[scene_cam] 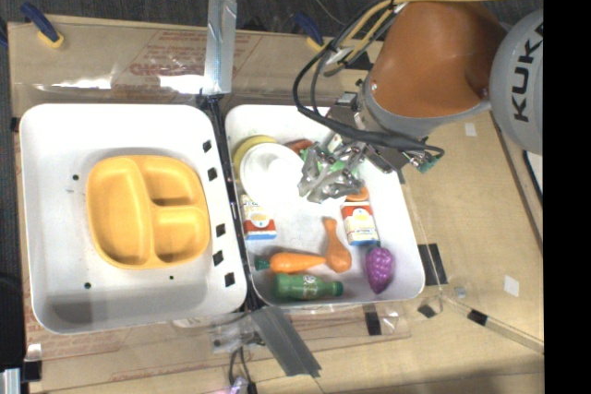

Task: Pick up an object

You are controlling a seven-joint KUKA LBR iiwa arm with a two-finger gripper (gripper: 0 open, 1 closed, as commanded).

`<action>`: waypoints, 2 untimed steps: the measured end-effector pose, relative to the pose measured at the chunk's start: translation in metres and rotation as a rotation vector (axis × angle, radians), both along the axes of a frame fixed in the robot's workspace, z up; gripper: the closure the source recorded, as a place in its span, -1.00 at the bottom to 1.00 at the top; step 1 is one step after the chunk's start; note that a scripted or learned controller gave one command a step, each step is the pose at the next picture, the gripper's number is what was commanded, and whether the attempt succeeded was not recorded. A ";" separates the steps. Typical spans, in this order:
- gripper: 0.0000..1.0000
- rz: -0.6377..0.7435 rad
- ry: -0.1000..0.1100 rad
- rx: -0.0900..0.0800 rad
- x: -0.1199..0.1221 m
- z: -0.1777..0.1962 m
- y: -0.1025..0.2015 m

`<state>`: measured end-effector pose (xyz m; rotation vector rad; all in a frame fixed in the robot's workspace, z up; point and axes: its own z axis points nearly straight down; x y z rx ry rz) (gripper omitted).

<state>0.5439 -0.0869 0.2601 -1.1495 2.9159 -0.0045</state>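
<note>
While the metal two-finger tool (325, 173) hangs over the right shallow white bin (404, 208) beside a small red-and-white carton (358, 222), I cannot tell its state.

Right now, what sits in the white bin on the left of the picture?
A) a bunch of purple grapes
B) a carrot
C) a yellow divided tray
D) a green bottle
C: the yellow divided tray lies alone in the left bin, while the green bottle, the purple grapes and the carrot all lie in the right bin.
</note>
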 end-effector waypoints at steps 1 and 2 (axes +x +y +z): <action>1.00 -0.291 0.008 0.001 -0.028 -0.012 -0.023; 1.00 -0.289 0.012 0.004 0.021 -0.071 0.076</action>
